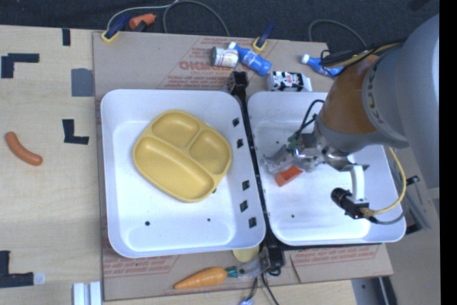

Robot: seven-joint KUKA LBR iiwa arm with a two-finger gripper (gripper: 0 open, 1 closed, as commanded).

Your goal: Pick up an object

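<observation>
Gripper [285, 162] over right bin [314, 228], touching orange block [288, 175].

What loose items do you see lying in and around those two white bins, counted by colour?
Yellow: 1, tray
Orange: 3, carrot, sausage, block
Blue and white: 1, bottle
Black and white: 1, toy car
Total: 6

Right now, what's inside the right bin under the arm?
In the right bin, an orange block lies beside the claw, with something grey next to it. The arm covers the bin's upper right.
</observation>
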